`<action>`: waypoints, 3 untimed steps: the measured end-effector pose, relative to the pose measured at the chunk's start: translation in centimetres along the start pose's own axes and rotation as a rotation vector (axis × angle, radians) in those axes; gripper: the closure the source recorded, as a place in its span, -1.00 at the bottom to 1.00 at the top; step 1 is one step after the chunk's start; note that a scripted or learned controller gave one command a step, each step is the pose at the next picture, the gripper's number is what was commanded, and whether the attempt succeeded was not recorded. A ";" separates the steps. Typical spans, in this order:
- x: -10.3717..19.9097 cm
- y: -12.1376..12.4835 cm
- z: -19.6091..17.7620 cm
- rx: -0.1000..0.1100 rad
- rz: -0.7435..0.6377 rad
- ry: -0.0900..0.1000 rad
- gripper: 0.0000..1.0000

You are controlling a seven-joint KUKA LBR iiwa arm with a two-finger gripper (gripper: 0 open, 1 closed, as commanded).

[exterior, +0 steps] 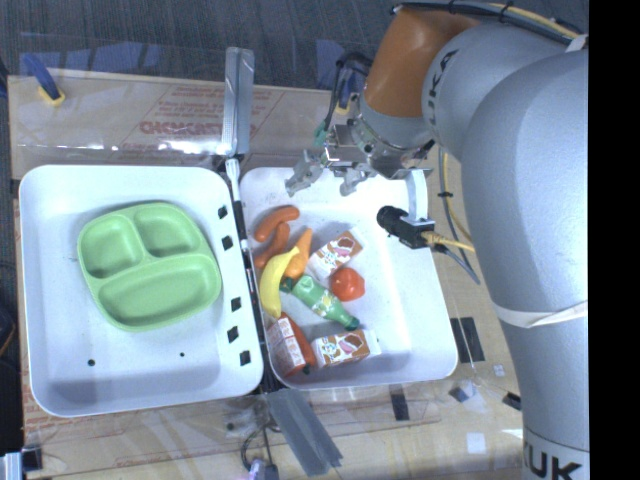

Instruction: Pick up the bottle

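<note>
Arm: grey KUKA arm (520,218) filled the right side of the view, its orange band (410,63) above the wrist, reaching over the far edge of the right bin.
End effector: the end effector (325,176) hung above the far-left corner of the right bin, its two fingers spread apart with nothing between them, well apart from the bottle.
Bottle: a green bottle (318,300) lay on its side near the middle of the right bin, tilted, its cap end pointing toward the near right.
Right bin: the white bin (425,313) held a cluster of play food along its left half.
Banana: a yellow banana (273,280) lay just left of the bottle, touching or nearly touching it.
Carrot: an orange carrot (299,249) lay beside the banana's far end.
Sausage: an orange-red sausage (274,224) lay at the far left of the cluster.
Tomato: a red tomato (347,284) sat just right of the bottle's far end.
Cartons: one small carton (333,255) lay beyond the tomato, another (341,348) near the front wall, and a red one (288,342) at the front left.
Left bin: the left white bin (60,368) held a green divided plate (150,264).
Counter: the counter (130,118) showed beyond both bins.
</note>
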State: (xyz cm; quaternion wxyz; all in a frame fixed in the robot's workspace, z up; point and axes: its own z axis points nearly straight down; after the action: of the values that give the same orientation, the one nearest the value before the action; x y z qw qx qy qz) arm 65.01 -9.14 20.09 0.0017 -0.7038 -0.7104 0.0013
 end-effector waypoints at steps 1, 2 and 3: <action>-2.6 -5.9 5.7 0.000 0.011 0.000 -1.00; -3.3 -12.0 10.9 -0.004 -0.097 -0.001 -1.00; -3.3 -11.9 9.9 -0.005 -0.104 -0.002 1.00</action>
State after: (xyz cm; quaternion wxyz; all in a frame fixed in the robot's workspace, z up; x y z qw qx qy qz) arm 53.06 -12.50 10.23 -0.0008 -0.6661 -0.7459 0.0003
